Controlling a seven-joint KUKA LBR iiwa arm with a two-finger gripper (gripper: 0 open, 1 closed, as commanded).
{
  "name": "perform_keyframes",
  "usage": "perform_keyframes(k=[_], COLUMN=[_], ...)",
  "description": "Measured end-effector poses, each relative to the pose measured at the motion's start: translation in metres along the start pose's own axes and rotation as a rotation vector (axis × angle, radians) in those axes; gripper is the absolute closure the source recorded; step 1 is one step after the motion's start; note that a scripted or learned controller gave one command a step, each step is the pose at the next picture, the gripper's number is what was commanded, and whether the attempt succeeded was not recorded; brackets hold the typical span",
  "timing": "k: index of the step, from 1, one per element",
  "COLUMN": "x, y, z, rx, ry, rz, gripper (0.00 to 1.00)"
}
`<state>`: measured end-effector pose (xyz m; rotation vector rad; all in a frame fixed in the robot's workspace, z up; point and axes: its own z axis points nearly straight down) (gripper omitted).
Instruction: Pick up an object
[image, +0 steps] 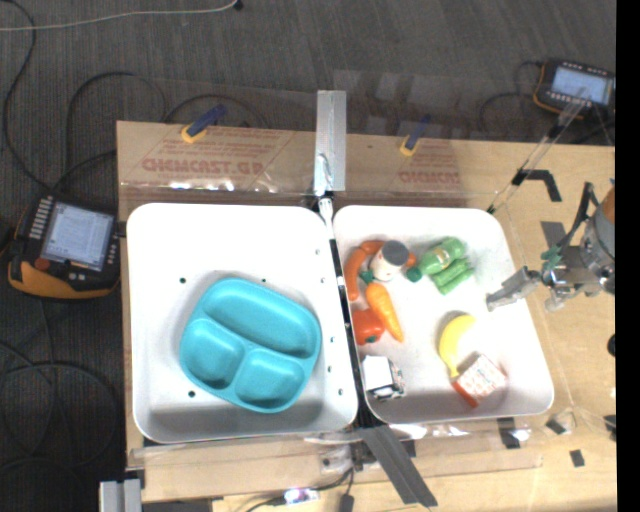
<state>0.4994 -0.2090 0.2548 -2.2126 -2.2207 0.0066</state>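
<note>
White plastic bins sit side by side on a brown surface (200, 150), seen from above at a slant, with the robot's arm (600, 255) entering at the right edge of the frame. The left bin (150, 300) holds a turquoise divided tray (250, 342), lying near its middle. The right bin (520, 370) carries the candidates for the pick: an orange carrot (383, 307) and a red item (367, 323) just beside it along the bin's left wall, a small figure with a grey cap (388, 260) near the upper left corner, a green toy (445, 264) to its right, a yellow banana (455, 338) lower down, an orange-and-white box (479, 378) touching the banana's lower end, and a small grey-and-white object (380, 375) near the bottom left corner. The gripper (505, 293) hangs over the bin's right rim, apart from every object, and whether its jaws are open or closed cannot be told at this size; nothing is visible between them. Judged from this, the task has barely begun: no object is lifted, all lie in the bin, and the approach, the closing on one item and the lift remain to be done. The banana and the green toy lie nearest the tool
</note>
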Motion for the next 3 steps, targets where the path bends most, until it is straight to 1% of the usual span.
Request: perform_keyframes(k=[1,2,3], x=[0.013,0.013,0.065], y=[-0.012,-0.011,0.04], z=[0.167,0.159,0.053], rx=[-0.009,-0.009,0.001], ry=[0.002,0.002,-0.003], rz=[0.11,0.109,0.123], gripper=[0.0,1.0,1.0])
